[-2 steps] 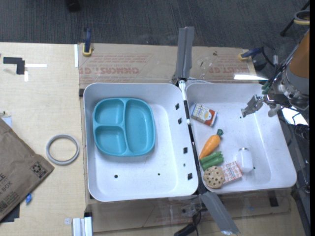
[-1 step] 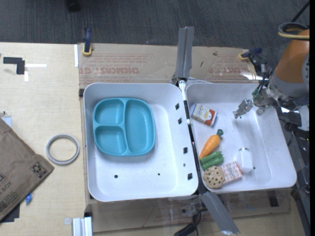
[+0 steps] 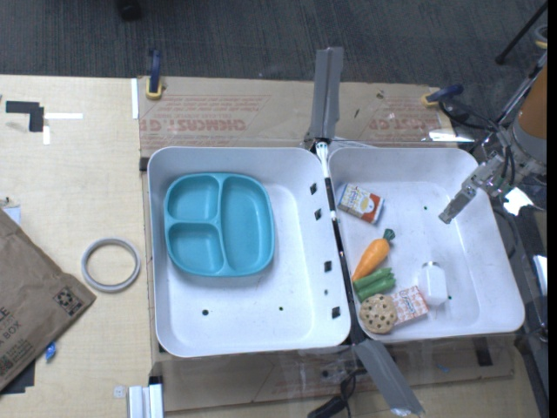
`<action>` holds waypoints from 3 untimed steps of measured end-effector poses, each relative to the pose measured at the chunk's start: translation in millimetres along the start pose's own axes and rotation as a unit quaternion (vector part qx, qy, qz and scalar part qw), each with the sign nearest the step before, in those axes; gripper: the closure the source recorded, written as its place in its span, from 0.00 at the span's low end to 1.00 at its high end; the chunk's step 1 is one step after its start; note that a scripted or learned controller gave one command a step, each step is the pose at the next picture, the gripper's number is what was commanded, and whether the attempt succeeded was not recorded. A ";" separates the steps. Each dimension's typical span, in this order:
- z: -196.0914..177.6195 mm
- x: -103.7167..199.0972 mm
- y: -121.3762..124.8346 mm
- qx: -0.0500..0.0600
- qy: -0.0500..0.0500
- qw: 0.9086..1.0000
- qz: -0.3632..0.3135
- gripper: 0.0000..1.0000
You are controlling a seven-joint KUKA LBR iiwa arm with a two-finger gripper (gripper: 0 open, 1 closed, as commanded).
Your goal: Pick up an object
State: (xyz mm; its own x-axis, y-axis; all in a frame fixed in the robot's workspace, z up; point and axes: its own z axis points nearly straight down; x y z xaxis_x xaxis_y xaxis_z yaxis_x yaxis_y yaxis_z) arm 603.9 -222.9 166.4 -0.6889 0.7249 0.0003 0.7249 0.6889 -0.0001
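Nearest the camera, along the front of the right bin [image 3: 487,320], a round cookie [image 3: 378,313] lies touching a small pink-and-white packet [image 3: 410,304], and a white rounded object [image 3: 433,283] sits just beside that packet. Green beans [image 3: 375,282] lie right behind the cookie, with an orange carrot [image 3: 372,255] slanting up from them. Farther back, a small orange-and-white carton [image 3: 359,203] rests near the bin's rear left corner.

In the left bin [image 3: 174,320], a blue three-compartment plate [image 3: 219,225] sits toward the back left. A grey tape ring [image 3: 110,263] lies on the wooden worktop [image 3: 61,181] to the left of the bins, beside a brown cardboard piece [image 3: 30,299].

The claw [image 3: 454,207] hangs over the right bin's far right part, tilted, well apart from the carrot and the carton. Nothing shows between its fingers; whether they stand open or closed cannot be told. The grey arm [image 3: 513,164] enters from the right edge.
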 end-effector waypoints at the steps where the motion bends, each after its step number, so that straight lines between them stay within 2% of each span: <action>1: 34.1 90.5 44.4 0.001 0.002 1.000 -0.023 0.00; 2: 77.8 117.2 43.8 0.000 0.001 0.987 -0.163 0.00; 3: 70.8 111.9 39.8 0.003 -0.002 0.987 -0.160 1.00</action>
State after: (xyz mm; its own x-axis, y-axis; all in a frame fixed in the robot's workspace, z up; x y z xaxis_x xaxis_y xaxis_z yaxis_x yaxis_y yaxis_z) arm 555.7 -114.3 95.6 -0.8825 0.4702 -0.0021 0.4702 0.8825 -0.0065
